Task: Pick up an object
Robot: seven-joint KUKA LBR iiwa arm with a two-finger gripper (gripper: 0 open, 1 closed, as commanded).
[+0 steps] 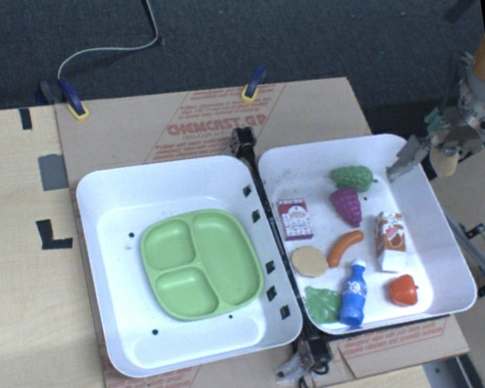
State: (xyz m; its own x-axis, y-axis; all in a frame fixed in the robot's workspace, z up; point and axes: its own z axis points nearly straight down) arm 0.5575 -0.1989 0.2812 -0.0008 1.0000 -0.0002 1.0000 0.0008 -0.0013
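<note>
Hovering at the right bin's [429, 233] three-o'clock rim, the gripper [409, 159], its grasp state impossible to tell, has the nearest object, the green toy [351, 178], lying toward nine o'clock.

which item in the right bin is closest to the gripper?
The green leafy vegetable, at the far end of the right bin. It lies closest to the gripper at the bin's right rim; the purple grapes sit just below it, slightly farther.
</note>
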